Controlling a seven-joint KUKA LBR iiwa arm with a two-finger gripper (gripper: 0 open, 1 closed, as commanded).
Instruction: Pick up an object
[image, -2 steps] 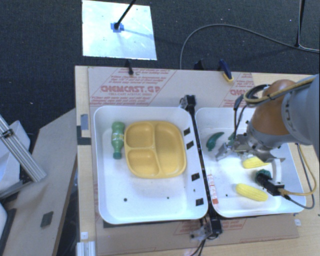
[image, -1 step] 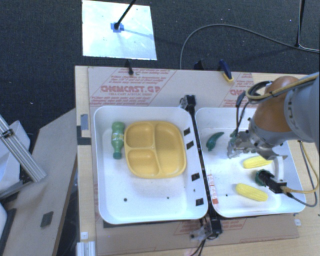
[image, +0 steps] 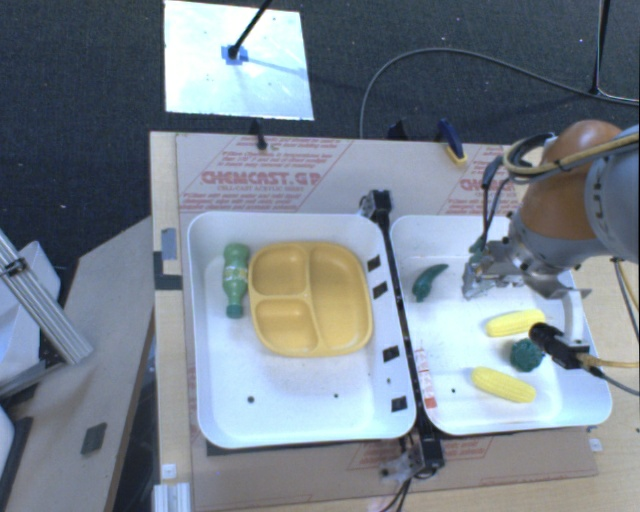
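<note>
**Gripper low over right bin, nothing seen held**

Left bin (image: 215, 400): a green bottle (image: 235, 280) is laid along the left side, cap toward the near end, touching or just beside a yellow divided plate (image: 310, 298) that is set in the bin's far half. Three compartments are seen in the plate.

A row of black clips (image: 385, 300) is seen along the seam where the two bins meet.

Right bin (image: 450, 410): a small dark green pepper (image: 430, 281) is laid near the far left part, just to the left of the gripper (image: 482, 280). The gripper is seen low over the bin's far middle, reached in from the right on the grey arm (image: 590, 215) with its orange band (image: 560, 180). Whether the gripper is apart or together cannot be told at this size, and no object is seen in it. No contact with the pepper can be confirmed; a narrow gap appears between them.

Nearer and to the right of the gripper, a yellow corn cob (image: 514, 323) is laid. A dark green broccoli-like piece (image: 526, 354) is set just below it. A second corn cob (image: 503, 384) is laid closest to the near rim, well apart from the gripper.
</note>
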